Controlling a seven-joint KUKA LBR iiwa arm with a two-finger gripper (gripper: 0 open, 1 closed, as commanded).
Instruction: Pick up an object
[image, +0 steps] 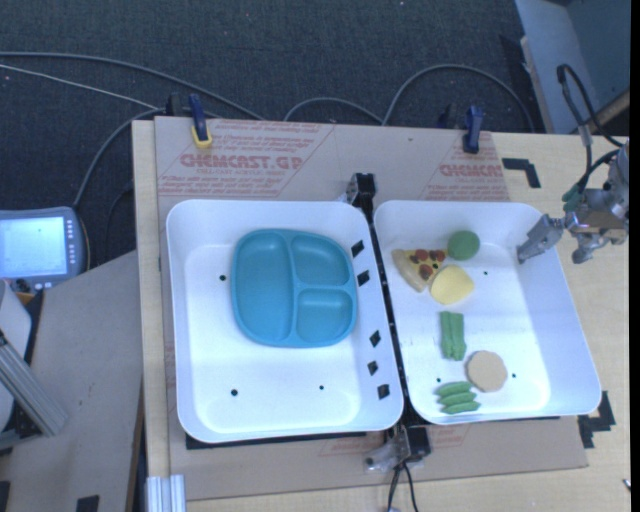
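- Red print on the brown board (330, 150) under the bins reads "CHEMCAST G.P" twice, once behind each bin; the smaller lines below are too fine to read.
- Left white bin (200, 380): one blue divided plate (294, 288), three compartments, lying flat.
- Right white bin (545, 330): pizza slice toy (418, 266), green round piece (463, 244) and yellow piece (452, 285) clustered near the far side, the yellow touching the pizza slice; green strip (453, 335) in the middle; tan round piece (487, 371) and green pea pods (457, 397) near the front edge.
- Gripper (560, 238) at the right bin's far right rim, one grey finger (538, 240) pointing into the bin, nothing seen between the fingers; open or closed cannot be told, as the frame edge cuts the arm off.
- Blue clamps (200, 120) at the board's far edge.
- Grey handheld screen (38, 245) at far left, display unreadable.
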